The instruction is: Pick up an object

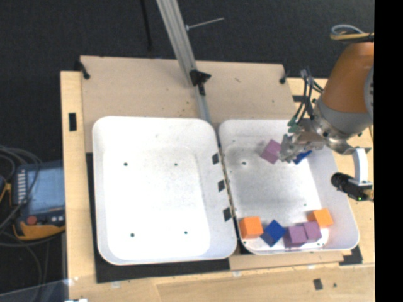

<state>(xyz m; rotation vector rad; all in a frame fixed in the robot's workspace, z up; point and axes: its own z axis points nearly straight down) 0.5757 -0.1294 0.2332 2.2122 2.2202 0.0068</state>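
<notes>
Near row of blocks: at the near edge of the right bin (327, 168) lie an orange block (251, 226), a blue block (274, 232), two purple blocks (303, 234) side by side, and a second orange block (323, 217) just behind them toward the right wall.
Claw: the gripper (291, 151) is low over the far part of the right bin, below the grey wrist and orange band of the arm (348, 87). Whether it is released or clenched cannot be told, as the wrist body covers it.
Purple block by the claw: a lone purple block (271, 151) sits tilted just to the left of the gripper, touching or nearly touching it; a grasp cannot be confirmed.
Blue piece by the claw: a blue piece (301, 157) shows just on the gripper's right, partly hidden under the wrist.
Right bin: its middle floor is bare white with a few dark specks.
Left bin: the left bin (157, 187) stands beside the right one, the two walls touching along a row of dark clips.
Bench: the wooden bench (138, 83) carries both bins; a slanted metal rail (179, 33) rises from its far side.
Off the bench: a handheld control pad (38, 197) with cables lies to the left.
</notes>
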